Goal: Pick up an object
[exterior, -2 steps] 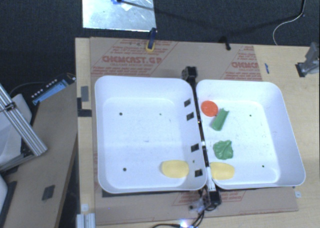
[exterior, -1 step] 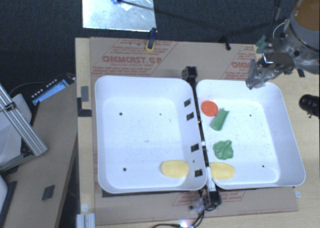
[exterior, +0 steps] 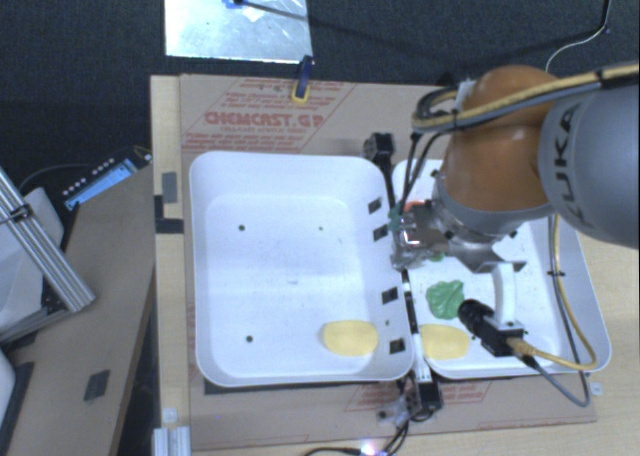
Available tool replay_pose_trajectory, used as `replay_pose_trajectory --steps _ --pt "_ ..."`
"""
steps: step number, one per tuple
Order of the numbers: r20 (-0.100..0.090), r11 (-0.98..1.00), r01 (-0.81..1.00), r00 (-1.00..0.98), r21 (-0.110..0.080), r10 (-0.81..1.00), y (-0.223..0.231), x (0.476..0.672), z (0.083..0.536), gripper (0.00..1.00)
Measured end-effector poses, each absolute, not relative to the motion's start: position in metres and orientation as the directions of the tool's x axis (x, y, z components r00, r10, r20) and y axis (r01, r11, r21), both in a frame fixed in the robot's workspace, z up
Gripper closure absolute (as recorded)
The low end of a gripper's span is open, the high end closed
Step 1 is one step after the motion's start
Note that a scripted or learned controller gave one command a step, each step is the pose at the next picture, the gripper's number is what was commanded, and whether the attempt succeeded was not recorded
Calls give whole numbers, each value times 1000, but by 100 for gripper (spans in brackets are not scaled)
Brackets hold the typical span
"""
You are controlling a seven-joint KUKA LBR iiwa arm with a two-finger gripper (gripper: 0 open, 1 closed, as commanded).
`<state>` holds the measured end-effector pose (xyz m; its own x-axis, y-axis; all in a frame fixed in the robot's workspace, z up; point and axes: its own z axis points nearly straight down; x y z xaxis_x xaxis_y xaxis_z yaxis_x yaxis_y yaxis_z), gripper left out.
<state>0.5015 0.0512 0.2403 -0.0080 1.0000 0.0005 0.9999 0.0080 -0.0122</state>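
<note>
Against the left bin's (exterior: pixel 270 184) near wall one yellow piece (exterior: pixel 349 338) is seen; another (exterior: pixel 444 342) and one green lump (exterior: pixel 445 296), perhaps crumpled, are crowded beside the arm (exterior: pixel 520 159).

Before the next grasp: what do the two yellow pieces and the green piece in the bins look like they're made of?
Yellow piece in the left bin: smooth, matte, rounded lump, likely soft plastic or foam; no glare on it. Yellow piece in the right bin: same look, probably the same material. Green piece: uneven, crinkled outline, maybe soft plastic or fabric; too small to tell.
</note>
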Motion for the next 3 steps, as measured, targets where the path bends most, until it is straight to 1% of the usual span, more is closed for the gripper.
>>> replay_pose_trajectory --steps 1,2,3 --pt "2 10 1000 -10 0 1000 108 513 230 100" --pt "3 13 1000 -13 1 1000 192 513 219 100" --pt "2 7 1000 -7 1 1000 209 497 242 100"
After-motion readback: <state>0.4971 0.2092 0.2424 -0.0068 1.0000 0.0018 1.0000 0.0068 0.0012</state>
